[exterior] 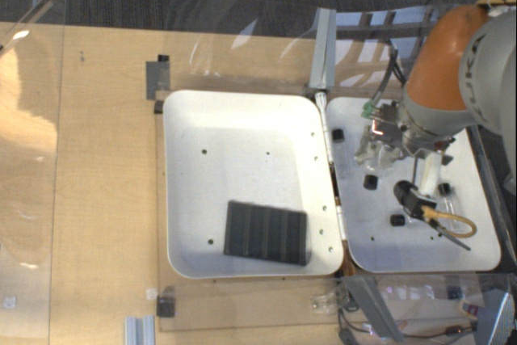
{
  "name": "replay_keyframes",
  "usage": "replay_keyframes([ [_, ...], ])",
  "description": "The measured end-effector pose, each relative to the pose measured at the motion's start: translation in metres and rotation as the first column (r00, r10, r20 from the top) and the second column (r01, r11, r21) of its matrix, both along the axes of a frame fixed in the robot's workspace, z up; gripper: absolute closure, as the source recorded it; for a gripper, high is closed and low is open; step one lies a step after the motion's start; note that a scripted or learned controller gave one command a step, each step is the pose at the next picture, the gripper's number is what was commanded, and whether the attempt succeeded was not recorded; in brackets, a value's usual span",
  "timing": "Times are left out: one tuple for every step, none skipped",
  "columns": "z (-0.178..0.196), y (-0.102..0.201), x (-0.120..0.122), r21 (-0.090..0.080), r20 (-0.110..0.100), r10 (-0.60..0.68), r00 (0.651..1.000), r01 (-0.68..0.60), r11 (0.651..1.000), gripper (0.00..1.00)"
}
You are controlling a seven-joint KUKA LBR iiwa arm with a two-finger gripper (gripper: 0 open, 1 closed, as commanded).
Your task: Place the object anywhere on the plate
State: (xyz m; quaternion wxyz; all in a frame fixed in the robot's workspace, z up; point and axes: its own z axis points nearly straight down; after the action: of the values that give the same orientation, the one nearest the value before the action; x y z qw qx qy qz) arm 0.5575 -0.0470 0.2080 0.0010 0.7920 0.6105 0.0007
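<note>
Dark ribbed plate (266, 233) lay flat in the left bin (186, 174), near its front edge. Gripper (386, 143) hung over the right bin (485, 254), well right of the plate; its opening could not be told. Small dark objects (370, 182) sat scattered near the gripper.

My arm (477, 61) is grey with an orange band; both bins (242, 125) are white (speckled with small dark dots), and the left bin's ribbed plate (266, 233) looks black, perhaps dark grey.
</note>
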Motion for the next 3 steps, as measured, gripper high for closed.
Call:
replay_keyframes([
  [-0.021, 0.064, 0.03, 0.0, 0.001, 0.405, 0.914, -0.405, 0.914, 1.0],
  [-0.01, 0.153, 0.035, 0.0, 0.002, 0.454, 0.891, -0.454, 0.891, 1.0],
  [-0.09, 0.202, -0.015, 0.001, -0.002, 0.259, 0.966, -0.259, 0.966, 1.0],
])
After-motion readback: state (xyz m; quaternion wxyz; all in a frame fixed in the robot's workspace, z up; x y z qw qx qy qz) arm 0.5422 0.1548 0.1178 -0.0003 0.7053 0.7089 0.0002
